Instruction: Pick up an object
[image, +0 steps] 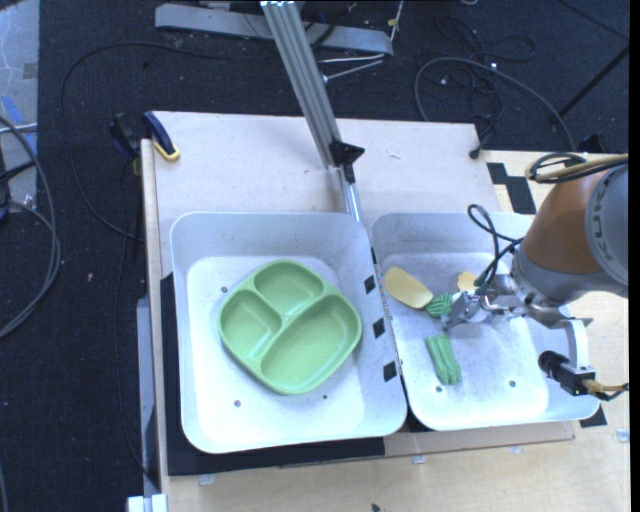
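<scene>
Camera view, bench with two bins, items listed from the near edge outward.

1. Left bin (200, 420): shallow, white. Holds a green divided plate (290, 325) with three compartments, lying flat near the bin's middle.
2. Right bin (500, 405): shallow, white. Holds the loose candidates for the pick.
3. Green ridged piece (443, 360): elongated, lying flat on the right bin's floor, nearest of the small items, just below the gripper and apart from it.
4. Gripper (462, 310): low over the right bin's middle, reaching in from the right under the grey and orange arm (570, 245). Whether it is parted or closed cannot be told at this size, and nothing can be confirmed as held.
5. Small green item (438, 306): just left of the gripper tip, possibly touching it; contact unclear.
6. Yellow flat piece (408, 287): beside the small green item, toward the bin's upper left.
7. Small yellow bit (466, 282): just above the gripper.

Step, as judged: the grasp attempt, down among the small items, with the lift not yet made.

Next move calls for: a firm closure on a single item, most likely the small green one, then a straight rise clear of its yellow neighbours.
</scene>
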